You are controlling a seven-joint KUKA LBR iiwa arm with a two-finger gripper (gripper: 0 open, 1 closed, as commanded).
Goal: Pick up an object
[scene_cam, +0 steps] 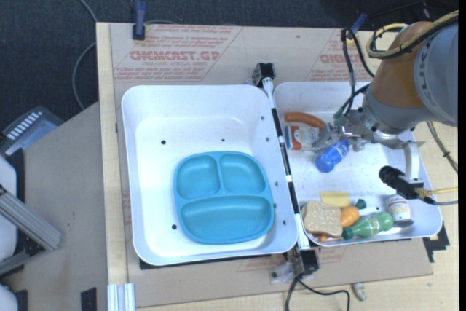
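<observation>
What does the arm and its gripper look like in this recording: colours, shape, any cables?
The arm is a thick rounded grey body with an orange band above the wrist. Black and yellow cables loop along its upper side. The gripper is a small grey metal assembly with dark fittings.

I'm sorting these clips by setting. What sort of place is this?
Probably a robotics lab test bench, not a kitchen: two white bins sit on a board clamped at the edge, loose cables run about, and the food in the right bin looks like toys.
</observation>
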